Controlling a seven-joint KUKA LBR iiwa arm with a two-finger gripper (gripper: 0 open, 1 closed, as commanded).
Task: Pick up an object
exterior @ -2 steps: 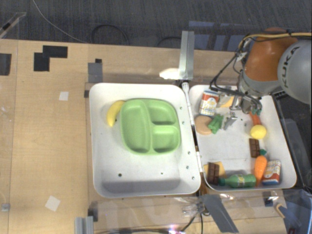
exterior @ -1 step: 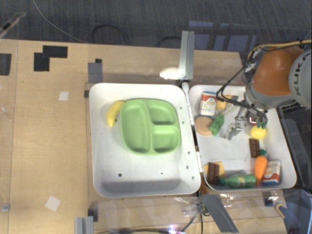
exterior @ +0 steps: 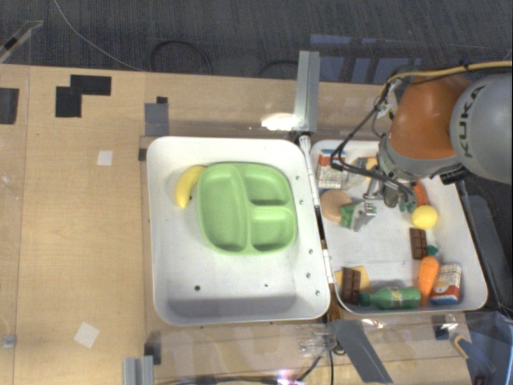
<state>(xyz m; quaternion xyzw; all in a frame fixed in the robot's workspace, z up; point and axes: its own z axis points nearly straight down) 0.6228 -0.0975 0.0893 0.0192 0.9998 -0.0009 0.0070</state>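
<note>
My gripper (exterior: 366,214) hangs low in the right bin (exterior: 474,273), at its left-middle part, below the orange wrist band (exterior: 425,119). Just left of it lie a small green piece (exterior: 347,214) and a round tan item (exterior: 332,205); whether the gripper touches either is unclear. A yellow lemon (exterior: 424,216) sits to its right. Along the front of this bin lie a carrot (exterior: 428,274), a green bottle (exterior: 394,297), a small can (exterior: 449,284) and a brown bar (exterior: 350,280). Another brown bar (exterior: 418,243) lies below the lemon.
The left bin (exterior: 172,287) holds a green divided plate (exterior: 244,207) with a banana (exterior: 187,184) at its left side. A small box (exterior: 325,172) stands at the right bin's back left corner. Cables trail from the wrist over the right bin.
</note>
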